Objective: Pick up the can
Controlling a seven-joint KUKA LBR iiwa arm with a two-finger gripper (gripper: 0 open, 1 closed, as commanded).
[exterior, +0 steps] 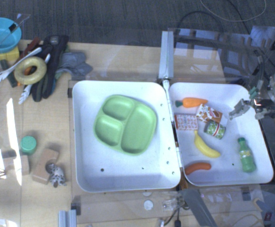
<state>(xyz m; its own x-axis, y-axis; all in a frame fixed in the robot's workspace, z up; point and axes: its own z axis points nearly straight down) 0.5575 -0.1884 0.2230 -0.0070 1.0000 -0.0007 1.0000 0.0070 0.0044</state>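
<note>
Camera view: can [215,129] lies on its side in the right bin [265,174], touching a carton [208,113], banana [205,146] just below. Gripper [238,109] hangs over the bin's upper right, apart from the can, holding nothing; finger spread cannot be told.

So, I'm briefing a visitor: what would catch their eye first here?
Probably the big green divided plate, alone in the left bin. Next, the right bin, with a carrot, can, banana, sausage and green bottle. The gripper hangs at its upper right, apart from the can.
</note>
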